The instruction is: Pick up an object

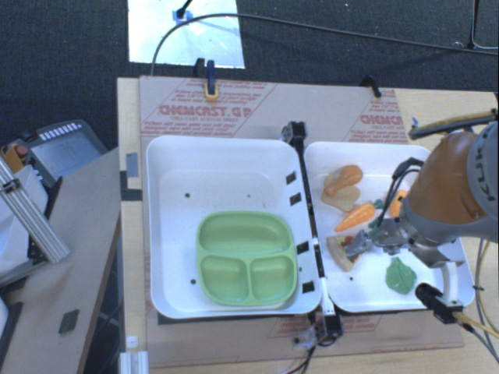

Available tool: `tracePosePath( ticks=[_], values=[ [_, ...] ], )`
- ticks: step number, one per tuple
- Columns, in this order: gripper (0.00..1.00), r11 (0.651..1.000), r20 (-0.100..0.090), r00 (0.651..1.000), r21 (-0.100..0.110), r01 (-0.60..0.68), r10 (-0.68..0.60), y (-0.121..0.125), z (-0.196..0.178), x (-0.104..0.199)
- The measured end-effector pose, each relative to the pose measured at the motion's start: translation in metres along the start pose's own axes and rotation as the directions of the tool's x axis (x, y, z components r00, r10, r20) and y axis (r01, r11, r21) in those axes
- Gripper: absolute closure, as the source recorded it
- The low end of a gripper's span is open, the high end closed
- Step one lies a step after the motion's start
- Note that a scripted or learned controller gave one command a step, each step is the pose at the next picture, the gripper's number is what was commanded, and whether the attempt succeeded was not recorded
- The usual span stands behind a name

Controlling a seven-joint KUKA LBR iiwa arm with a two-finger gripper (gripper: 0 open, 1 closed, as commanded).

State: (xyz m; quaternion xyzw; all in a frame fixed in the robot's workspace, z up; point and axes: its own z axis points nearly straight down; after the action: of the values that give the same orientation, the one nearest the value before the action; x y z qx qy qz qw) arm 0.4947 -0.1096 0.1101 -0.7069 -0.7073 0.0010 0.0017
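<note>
Toy food lies in the right bin [343,298]: a carrot [355,216], an orange bread-like piece [344,181] on a pale slice [340,200], a green leafy piece [401,276] and a flat beige wedge [343,252]. My gripper [360,245] reaches in from the right and sits low over the beige wedge, just below the carrot. Its dark fingers blur together against the wedge. I see nothing lifted between them.
The left bin [171,201] holds a green three-compartment plate [245,257]. A black divider strip [306,209] runs between the bins. The grey and orange arm [452,197] covers the right bin's right side. Cables [437,302] hang at its front right corner.
</note>
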Motion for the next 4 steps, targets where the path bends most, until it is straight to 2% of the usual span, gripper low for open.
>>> tracePosePath(
  ticks=[1,2,3,4],
  values=[
    [0.0,1.0,0.001,1.0,-0.01,-0.001,0.001,0.003,0.023,-0.001],
    [1.0,1.0,-0.003,1.0,-0.018,0.004,-0.004,0.006,0.009,0.002],
    [1.0,1.0,0.002,1.0,-0.009,0.004,-0.004,0.013,-0.035,0.002],
    [1.0,1.0,0.002,1.0,-0.01,0.003,-0.003,0.012,-0.079,0.001]
  ],
)
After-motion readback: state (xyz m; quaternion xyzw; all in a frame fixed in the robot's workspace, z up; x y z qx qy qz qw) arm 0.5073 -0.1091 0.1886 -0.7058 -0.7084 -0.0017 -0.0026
